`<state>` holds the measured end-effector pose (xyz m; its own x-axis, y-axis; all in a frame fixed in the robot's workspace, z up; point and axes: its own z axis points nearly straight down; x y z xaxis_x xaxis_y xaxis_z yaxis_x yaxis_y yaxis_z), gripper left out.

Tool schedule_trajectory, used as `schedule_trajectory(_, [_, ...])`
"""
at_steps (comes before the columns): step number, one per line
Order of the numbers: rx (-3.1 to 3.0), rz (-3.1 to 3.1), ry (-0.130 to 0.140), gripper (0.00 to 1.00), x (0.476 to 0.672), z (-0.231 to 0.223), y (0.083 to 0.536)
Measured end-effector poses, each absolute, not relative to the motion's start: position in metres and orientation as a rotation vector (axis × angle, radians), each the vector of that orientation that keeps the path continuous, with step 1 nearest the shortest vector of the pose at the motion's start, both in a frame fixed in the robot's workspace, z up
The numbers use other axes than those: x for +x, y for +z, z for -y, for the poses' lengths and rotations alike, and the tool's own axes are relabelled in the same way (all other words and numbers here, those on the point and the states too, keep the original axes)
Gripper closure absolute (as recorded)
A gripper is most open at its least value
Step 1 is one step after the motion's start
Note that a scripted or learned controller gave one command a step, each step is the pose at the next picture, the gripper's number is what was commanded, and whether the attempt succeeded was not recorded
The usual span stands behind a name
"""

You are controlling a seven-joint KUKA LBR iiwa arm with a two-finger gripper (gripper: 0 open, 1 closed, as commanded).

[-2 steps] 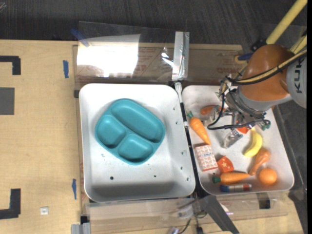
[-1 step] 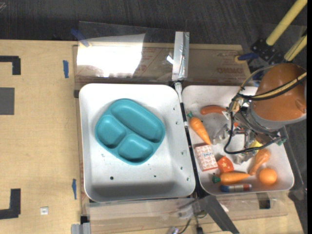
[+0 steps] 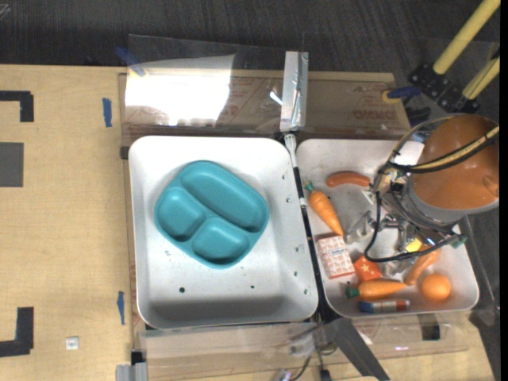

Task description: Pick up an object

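Carrot (image 3: 325,211) beside patterned red-white packet (image 3: 334,257), print unreadable, pincer (image 3: 373,227) above

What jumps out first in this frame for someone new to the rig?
The teal three-compartment plastic plate lies alone in the left white bin. Next, the arm's orange band hangs over the right white bin, where small toys crowd together: an orange carrot, a sausage, a small orange ball and a red-printed box.

No legible text, small printed card (image 3: 334,256) in right bin, markings too blurred to read
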<state>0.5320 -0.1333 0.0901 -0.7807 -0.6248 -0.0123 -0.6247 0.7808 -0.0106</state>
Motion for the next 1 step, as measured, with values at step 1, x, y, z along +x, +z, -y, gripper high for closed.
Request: schedule_trajectory(1, [-1.055,-2.945,-0.012,0.0,0.4957,0.1713,0.0896])
